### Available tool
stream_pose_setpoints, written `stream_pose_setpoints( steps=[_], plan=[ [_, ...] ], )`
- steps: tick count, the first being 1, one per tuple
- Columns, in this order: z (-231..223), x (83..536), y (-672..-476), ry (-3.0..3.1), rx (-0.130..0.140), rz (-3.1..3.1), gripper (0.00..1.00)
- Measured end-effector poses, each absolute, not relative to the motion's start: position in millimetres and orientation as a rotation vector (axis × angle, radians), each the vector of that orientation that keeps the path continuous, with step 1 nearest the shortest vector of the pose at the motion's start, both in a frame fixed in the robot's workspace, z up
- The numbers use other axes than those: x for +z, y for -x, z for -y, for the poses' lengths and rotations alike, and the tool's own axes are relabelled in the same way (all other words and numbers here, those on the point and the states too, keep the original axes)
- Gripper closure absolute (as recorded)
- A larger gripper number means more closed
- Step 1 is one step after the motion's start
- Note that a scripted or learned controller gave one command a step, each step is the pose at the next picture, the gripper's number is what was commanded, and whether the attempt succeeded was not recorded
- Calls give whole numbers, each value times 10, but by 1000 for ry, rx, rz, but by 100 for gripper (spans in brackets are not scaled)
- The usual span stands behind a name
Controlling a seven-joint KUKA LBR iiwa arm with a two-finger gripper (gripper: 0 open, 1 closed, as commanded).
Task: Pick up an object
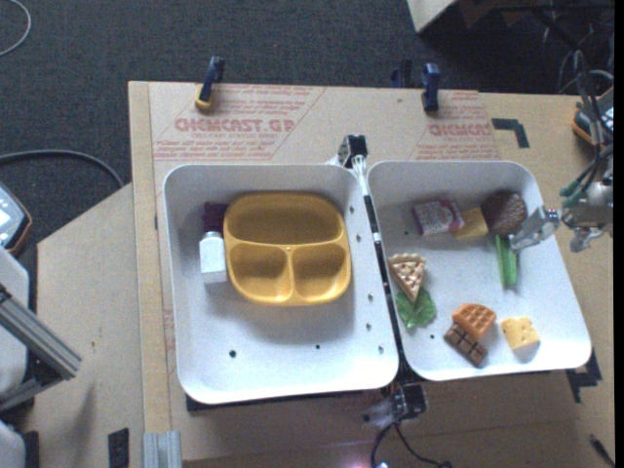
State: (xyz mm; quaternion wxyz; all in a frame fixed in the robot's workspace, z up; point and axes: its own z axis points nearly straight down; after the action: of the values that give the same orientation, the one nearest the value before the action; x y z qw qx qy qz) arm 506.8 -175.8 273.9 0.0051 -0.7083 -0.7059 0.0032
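Note:
The right bin (546, 295) holds several toy foods: a pink packet (436, 214), a yellow block (472, 224), a dark brown round piece (503, 210), a green bean (506, 260), a pizza slice (407, 274), a green leaf (417, 310), a waffle (474, 317), a chocolate bar (465, 344) and a cheese wedge (520, 333). My gripper (558, 230) hangs over that bin's right rim, just right of the brown piece and the bean. Its fingers stand apart and open, with nothing between them.
The left bin (185, 339) carries a yellow divided plate (287, 247), a white bottle (213, 258) and a small purple item (214, 214). A ridge (373, 252) separates the two bins. Clamps (208, 83) sit at the board's far edge.

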Motion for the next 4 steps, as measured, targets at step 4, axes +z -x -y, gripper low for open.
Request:
stream_pose_setpoints(
  steps=[4],
  plan=[
    [1781,1350,-5029,2218,4,2215,0]
  ],
)
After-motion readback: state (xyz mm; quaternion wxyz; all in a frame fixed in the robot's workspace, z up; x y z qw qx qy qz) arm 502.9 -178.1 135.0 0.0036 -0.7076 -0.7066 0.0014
